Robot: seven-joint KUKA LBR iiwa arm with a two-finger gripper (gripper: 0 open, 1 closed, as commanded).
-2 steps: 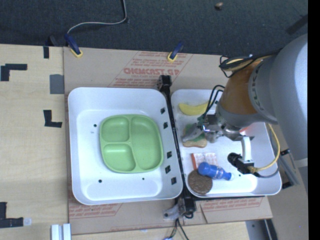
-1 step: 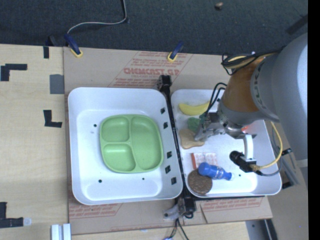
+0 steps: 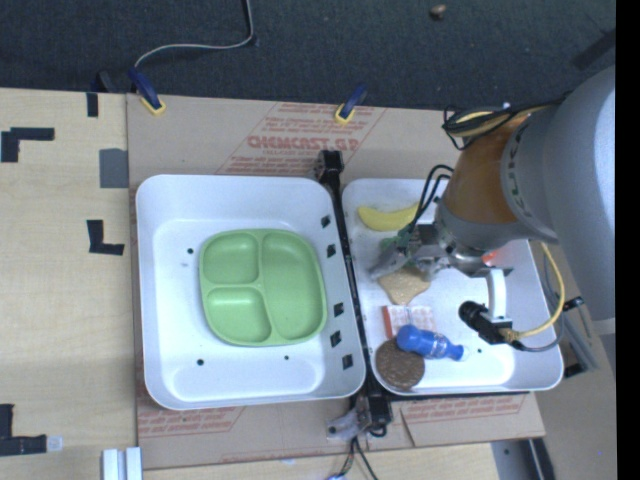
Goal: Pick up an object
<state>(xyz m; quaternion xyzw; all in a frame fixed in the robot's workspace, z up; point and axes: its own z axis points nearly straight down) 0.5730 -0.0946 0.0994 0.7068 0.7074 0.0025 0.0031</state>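
- Gripper is hanging low in the right bin, just above a tan bread-like piece; whether it is spread or closed cannot be told.
- Yellow banana is lying near the bin's far wall.
- Blue bottle is lying beside a brown round disc and a red-and-white packet.
- Green divided plate is sitting in the left bin.

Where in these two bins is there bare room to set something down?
Left bin: a bare white margin rings the green divided plate, widest along the near wall. Right bin: crowded at its left by banana, cracker, blue bottle and brown disc, with the arm above.
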